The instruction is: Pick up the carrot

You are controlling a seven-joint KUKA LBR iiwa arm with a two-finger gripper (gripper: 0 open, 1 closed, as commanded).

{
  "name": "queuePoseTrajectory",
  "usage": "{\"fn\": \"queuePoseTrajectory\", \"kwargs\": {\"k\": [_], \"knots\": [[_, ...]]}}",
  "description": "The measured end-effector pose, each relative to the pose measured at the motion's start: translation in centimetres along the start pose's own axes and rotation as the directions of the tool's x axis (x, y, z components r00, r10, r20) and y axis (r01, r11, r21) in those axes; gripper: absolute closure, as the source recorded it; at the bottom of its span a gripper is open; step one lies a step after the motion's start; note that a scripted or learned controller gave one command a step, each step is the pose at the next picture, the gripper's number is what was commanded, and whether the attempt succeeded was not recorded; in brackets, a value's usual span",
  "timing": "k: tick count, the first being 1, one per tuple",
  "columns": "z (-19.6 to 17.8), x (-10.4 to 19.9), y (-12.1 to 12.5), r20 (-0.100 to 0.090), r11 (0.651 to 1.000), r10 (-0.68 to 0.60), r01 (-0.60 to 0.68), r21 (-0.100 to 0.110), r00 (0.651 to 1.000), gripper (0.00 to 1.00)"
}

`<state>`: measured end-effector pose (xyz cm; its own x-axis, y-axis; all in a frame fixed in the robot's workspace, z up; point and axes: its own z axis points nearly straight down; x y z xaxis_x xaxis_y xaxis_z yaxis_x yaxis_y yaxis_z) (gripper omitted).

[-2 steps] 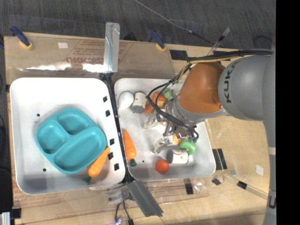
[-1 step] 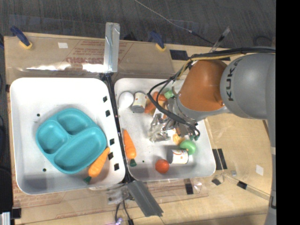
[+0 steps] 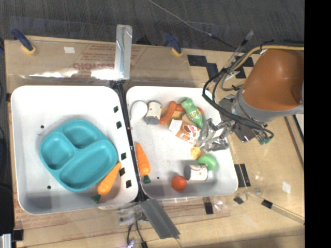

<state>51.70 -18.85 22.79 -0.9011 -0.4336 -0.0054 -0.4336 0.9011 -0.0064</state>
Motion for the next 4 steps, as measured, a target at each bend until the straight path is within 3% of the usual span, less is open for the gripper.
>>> {"fn": "queuePoseTrajectory", "kwargs": {"k": [1, 2, 3, 4], "knots": [[-5.8, 0.8, -2.1, -0.002, 0.999, -0.05, 0.05, -0.001, 0.999, 1.0], [-9.6, -4.7, -4.6, 0.0, 0.906, -0.423, 0.423, -0.003, 0.906, 1.0], [-5.9, 0.1, -2.3, 0.0, 0.774, -0.633, 0.633, -0.011, 0.774, 1.0], [-13.4, -9.2, -6.8, 0.004, 0.494, -0.869, 0.869, -0.005, 0.494, 1.0]]}}
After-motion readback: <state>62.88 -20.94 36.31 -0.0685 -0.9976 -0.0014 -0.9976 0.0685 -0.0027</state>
